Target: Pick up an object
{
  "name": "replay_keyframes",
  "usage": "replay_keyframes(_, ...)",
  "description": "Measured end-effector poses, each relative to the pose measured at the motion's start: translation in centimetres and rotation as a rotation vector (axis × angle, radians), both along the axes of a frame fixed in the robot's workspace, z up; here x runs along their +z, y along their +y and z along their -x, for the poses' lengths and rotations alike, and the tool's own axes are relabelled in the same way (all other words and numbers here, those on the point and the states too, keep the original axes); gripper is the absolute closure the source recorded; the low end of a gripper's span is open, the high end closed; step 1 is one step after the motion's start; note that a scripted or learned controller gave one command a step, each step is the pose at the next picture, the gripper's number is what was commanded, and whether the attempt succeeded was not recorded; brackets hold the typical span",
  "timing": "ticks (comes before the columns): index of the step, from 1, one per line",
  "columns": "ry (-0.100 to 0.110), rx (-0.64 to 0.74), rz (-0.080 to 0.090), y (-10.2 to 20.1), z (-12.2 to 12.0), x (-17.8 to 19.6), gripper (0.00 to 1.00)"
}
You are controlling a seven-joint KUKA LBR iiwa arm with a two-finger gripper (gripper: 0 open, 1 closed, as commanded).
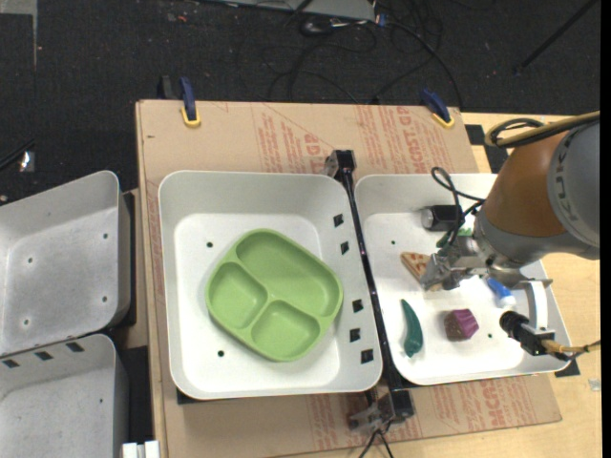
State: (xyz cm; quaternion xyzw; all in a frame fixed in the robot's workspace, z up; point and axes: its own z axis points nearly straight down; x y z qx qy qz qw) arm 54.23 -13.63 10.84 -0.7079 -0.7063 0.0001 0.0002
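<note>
My gripper [445, 273] low in the right bin [382, 198], beside a tan wedge [413, 262], its state I cannot tell, smooth teal pepper [410, 327] and bumpy purple lump [461, 323] near the front rim, glossy green divided plate [274, 295] in the left bin [181, 256].

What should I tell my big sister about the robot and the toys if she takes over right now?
End effector: low in the right bin, over a tan wedge-shaped piece; whether it is open or shut can't be seen.
Things: a teal pepper-shaped toy and a purple toy lie on the right bin's floor, apart from each other. A green divided plate lies in the left bin.
Done: nothing visibly lifted.
Left: grasp one object and raise it.
</note>
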Motion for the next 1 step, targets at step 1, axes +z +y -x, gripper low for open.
replay_keyframes(1, -0.003, 0.002, 0.001, -0.16, 0.3, 4.29, 1.0)
